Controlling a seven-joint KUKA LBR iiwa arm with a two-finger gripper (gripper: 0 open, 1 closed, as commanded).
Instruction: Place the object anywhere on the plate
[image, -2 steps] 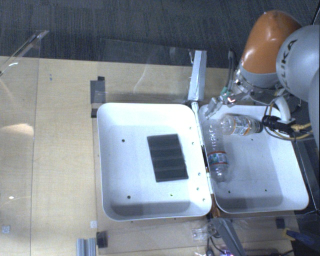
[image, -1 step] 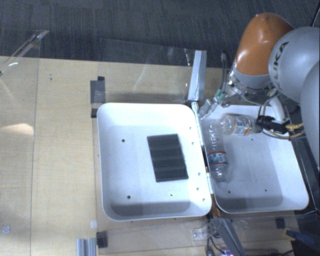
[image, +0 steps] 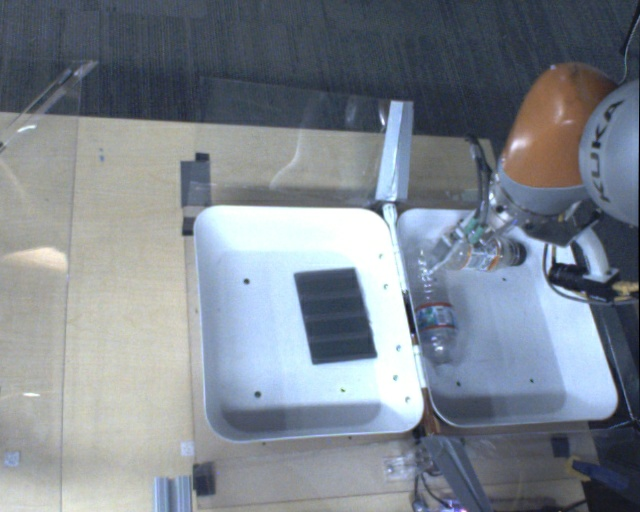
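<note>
A dark rectangular plate (image: 335, 315) with ridges lies flat in the middle of the left bin (image: 230, 300). A clear plastic bottle (image: 435, 322) with a coloured label lies on its side along the left wall of the right bin (image: 540, 350). My gripper (image: 462, 248) hangs over the back left part of the right bin, just above and to the right of the bottle's far end. The grey arm with its orange band (image: 555, 115) rises behind it at the upper right. Whether the gripper touches the bottle is unclear.
A metal divider post (image: 393, 150) stands behind the gap between the two bins. A black cable (image: 580, 285) runs along the right bin's right side. The wooden bench (image: 100, 300) stretches to the left.
</note>
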